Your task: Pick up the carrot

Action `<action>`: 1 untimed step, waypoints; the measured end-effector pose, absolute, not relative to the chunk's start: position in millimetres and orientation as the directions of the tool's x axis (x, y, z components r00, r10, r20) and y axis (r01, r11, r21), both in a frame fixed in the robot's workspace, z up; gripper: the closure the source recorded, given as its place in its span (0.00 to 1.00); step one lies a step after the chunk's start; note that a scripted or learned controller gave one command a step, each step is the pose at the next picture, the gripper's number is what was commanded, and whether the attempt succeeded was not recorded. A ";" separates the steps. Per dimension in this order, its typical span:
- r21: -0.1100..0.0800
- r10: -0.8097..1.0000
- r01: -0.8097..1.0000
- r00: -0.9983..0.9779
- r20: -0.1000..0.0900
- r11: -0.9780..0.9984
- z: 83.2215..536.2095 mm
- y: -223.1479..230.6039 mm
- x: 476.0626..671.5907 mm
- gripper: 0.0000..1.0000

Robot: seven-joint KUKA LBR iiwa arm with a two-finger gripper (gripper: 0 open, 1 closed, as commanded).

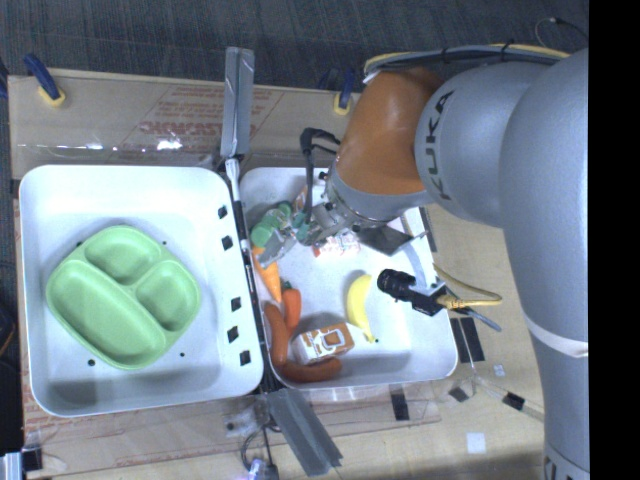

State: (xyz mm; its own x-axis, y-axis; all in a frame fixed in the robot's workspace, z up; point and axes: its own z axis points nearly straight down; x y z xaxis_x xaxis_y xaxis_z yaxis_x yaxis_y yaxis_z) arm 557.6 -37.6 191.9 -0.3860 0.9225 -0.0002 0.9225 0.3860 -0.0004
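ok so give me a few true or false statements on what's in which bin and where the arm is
1. The green divided plastic plate lies in the left white bin. True.
2. The yellow banana lies on that plate. False: it lies in the right white bin.
3. The orange carrot lies by the right bin's left wall. True.
4. The grey arm reaches over the left bin. False: it is over the right bin.

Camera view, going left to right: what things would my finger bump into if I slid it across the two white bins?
green divided plate → carrot → small orange-and-white box → banana
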 end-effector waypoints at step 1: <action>-0.004 0.926 0.926 -0.378 0.001 0.378 191.0 37.4 539.7 0.00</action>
